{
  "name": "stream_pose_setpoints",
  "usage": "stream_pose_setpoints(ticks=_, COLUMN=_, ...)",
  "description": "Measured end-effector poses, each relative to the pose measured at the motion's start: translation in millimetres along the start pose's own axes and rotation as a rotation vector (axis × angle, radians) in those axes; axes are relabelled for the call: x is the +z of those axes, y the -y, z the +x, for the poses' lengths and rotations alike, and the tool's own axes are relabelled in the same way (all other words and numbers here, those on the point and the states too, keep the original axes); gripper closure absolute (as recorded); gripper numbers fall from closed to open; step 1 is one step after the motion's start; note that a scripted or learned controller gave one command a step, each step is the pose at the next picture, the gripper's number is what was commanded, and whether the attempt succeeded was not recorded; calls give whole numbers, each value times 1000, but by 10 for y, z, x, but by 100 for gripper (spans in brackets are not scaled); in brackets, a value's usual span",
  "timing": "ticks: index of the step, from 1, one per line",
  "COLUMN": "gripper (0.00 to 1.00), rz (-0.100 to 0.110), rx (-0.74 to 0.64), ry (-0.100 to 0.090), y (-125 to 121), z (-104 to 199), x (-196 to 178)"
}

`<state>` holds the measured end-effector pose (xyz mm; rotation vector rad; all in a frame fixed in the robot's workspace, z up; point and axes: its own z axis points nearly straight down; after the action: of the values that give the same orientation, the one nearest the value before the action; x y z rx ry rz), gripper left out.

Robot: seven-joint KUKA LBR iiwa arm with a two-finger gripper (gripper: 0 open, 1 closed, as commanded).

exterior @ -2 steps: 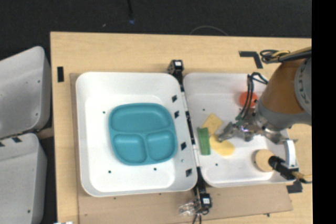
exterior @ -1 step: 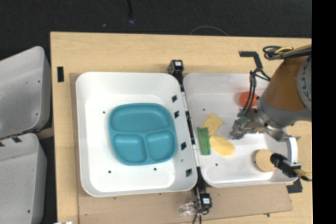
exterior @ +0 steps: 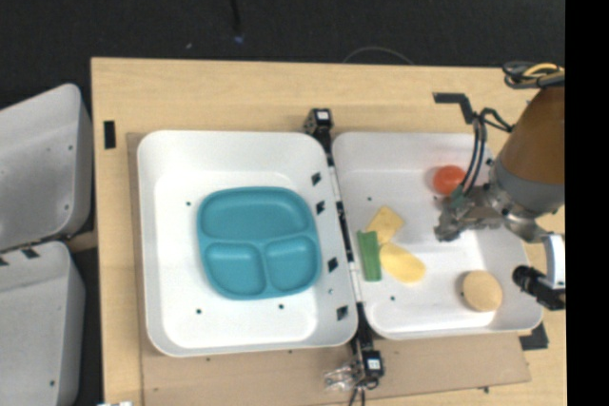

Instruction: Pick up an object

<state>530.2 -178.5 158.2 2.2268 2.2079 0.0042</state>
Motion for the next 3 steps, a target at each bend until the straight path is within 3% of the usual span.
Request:
stream_pose_setpoints(ticks=2, gripper=100, rz=0, rx=-13, ry=0, y=-42, z=76, x=-913)
stream_pose_setpoints(ticks=3, gripper=100, rz=4, rx=-16, ry=-3, y=-234, z=623, x=-973)
